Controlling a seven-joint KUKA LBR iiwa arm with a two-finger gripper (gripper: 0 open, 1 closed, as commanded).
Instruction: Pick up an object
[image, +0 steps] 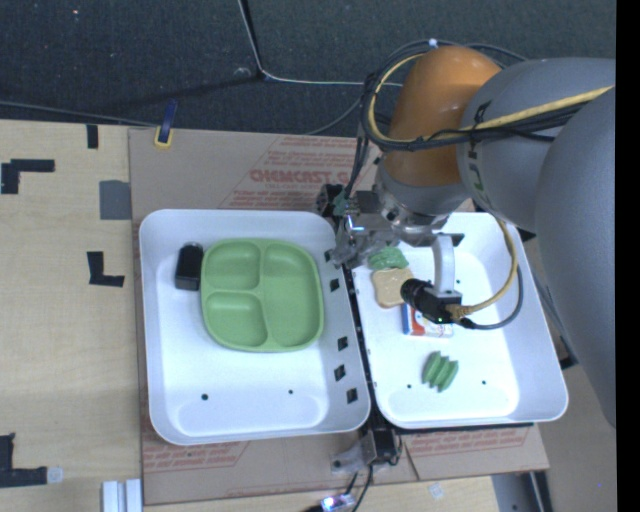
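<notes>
The right bin (500, 400) holds a green leafy piece (388, 258), a tan bread-like piece (388, 289), a small red, blue and white item (414, 321) and a green pea pod (440, 370). My gripper (350, 240) hangs over the far left corner of this bin, close to the wall between the bins. It sits just left of the leafy piece and the tan piece. A black cable fitting (428, 296) hangs from the wrist over the red and blue item and hides part of it.
The left bin (170, 400) holds a green divided plate (262, 295) and a small black object (188, 267) at the plate's left edge. Black clips run along the wall between the bins (345, 345). The arm's bulk covers the right bin's far side.
</notes>
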